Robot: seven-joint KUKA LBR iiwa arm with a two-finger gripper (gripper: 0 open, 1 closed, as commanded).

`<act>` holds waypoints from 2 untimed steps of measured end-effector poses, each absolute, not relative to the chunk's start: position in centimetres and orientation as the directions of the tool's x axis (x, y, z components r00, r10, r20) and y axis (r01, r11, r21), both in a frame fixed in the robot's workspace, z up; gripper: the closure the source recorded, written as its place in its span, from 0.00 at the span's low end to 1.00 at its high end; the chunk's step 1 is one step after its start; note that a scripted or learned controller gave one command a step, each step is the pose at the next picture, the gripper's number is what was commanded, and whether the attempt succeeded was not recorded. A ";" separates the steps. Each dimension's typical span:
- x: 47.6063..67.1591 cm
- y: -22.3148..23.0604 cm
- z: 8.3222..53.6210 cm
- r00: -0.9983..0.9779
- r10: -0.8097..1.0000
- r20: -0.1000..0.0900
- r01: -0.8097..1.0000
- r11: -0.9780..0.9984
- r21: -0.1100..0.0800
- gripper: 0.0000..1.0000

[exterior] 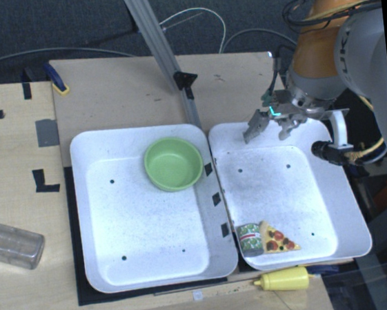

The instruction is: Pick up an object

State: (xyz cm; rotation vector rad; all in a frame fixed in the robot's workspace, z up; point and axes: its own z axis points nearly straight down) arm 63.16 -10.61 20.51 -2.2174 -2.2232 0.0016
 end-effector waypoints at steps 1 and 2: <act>64.0 -10.4 15.3 -0.003 1.000 0.000 1.000 0.003 -0.006 0.00; 63.6 -10.9 10.6 -0.002 1.000 -0.001 1.000 0.002 -0.007 0.00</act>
